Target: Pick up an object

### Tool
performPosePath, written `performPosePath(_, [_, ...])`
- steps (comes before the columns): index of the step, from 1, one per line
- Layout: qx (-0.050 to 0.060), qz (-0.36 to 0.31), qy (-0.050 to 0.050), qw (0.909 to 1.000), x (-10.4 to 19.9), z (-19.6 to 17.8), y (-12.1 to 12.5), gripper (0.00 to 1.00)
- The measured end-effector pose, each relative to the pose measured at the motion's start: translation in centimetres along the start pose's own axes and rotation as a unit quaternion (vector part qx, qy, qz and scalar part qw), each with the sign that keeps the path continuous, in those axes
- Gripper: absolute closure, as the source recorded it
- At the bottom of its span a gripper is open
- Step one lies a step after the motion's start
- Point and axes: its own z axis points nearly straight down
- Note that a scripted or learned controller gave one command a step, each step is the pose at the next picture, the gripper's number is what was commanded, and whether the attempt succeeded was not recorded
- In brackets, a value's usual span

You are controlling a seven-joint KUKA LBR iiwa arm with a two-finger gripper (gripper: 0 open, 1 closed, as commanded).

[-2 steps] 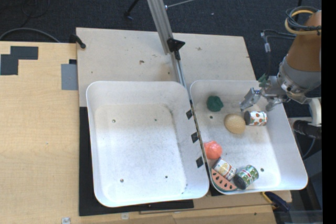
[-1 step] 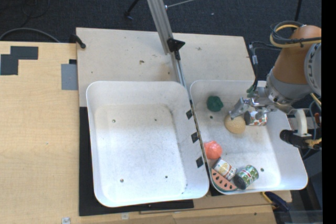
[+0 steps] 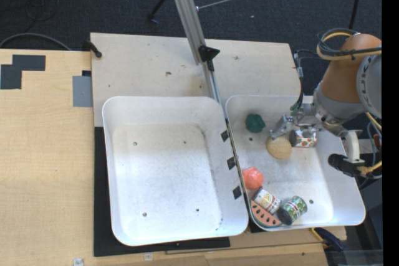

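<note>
Camera view
Bins: I counted two white bins on the worktop (image 3: 156, 65), the left bin (image 3: 162, 171) and the right bin (image 3: 336, 196), touching along a shared middle edge.
Objects: I counted seven, all in the right bin.
Green lump: one dark green object (image 3: 254, 123) lay near the right bin's upper left corner.
Tan ball: one tan rounded object (image 3: 280, 148) sat just below the end effector.
Red-and-white piece: one small red-and-white object (image 3: 305, 138) sat right under the end effector, just beside the tan ball.
Orange ball: one orange-red ball (image 3: 252, 177) rested against the middle edge.
Lower cluster: one small jar with an orange label (image 3: 266, 200), one green can (image 3: 294, 207) and one watermelon-slice piece (image 3: 264, 216) lay packed together along the right bin's lower rim.
End effector: the end effector (image 3: 298, 124) hung low over the red-and-white object; I could not tell how wide it stood or whether it had hold of anything.
Arm: the grey arm with its orange band (image 3: 349, 71) reached in over the right bin's right rim.
Edges: the cluster and orange ball crowded the lower left corner and rim.
Open room: I saw bare floor in the right bin's lower right part and across the left bin.
</note>
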Motion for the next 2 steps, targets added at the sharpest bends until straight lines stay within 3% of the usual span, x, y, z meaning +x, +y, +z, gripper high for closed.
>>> performPosePath(1, [0.002,0.002,-0.001,1.0000,-0.2,-0.7,-0.1,1.00])
performPosePath(2, [0.009,0.002,0.004,0.9999,-1.0,-6.8,-0.3,1.00])
